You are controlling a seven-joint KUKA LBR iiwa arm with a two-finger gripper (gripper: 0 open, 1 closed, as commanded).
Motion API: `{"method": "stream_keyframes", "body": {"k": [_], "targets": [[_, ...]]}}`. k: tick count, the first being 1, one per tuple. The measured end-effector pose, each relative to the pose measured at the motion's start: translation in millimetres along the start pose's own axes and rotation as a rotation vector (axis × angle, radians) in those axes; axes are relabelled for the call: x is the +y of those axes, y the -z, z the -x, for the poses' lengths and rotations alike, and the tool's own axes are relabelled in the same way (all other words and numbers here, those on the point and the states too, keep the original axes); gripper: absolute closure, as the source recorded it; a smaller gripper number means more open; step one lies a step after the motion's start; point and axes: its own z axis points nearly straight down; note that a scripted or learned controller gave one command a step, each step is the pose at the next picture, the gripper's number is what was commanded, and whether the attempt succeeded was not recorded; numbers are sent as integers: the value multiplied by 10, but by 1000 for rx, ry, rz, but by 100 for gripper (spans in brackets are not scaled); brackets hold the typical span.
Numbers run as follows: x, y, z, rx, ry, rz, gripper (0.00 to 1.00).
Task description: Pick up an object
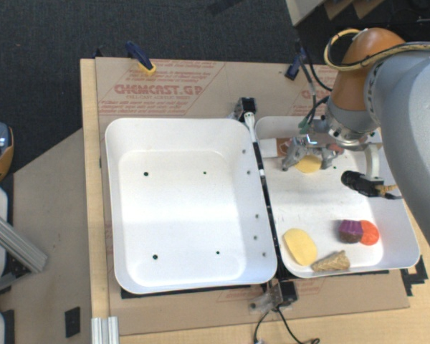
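1. The arm [408,120] enters from the right and reaches over the far part of the right bin [322,206].
2. The gripper [308,155] points down at the far left area of that bin, near the wall shared with the left bin [179,206].
3. A yellow lump [309,166] lies on the bin floor directly at the gripper, partly covered by it. Contact between the two looks likely but is not clear.
4. Whether the gripper is apart or clamped cannot be told from this view.
5. A brown piece [284,147] lies just left of the gripper, by the far wall.
6. Near side of the right bin:
   - an oval [299,246], pale yellow, lies flat;
   - a tan wedge [331,262] lies just right of it, at the near rim;
   - a purple piece [350,230] and an orange piece [370,233] touch each other, right of the oval.
7. Both bins sit side by side on the bench [165,84].
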Motion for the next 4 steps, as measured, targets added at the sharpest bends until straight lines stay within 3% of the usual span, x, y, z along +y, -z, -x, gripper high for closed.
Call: {"method": "stream_keyframes", "body": {"k": [1,2,3,4], "targets": [[-17,88,-17,4,-6,5,100],[-217,1099,-1005,5,3,82,100],[-67,2312,-1711,3,3,91,100],[-130,1491,-2631,2,1,65,100]]}}
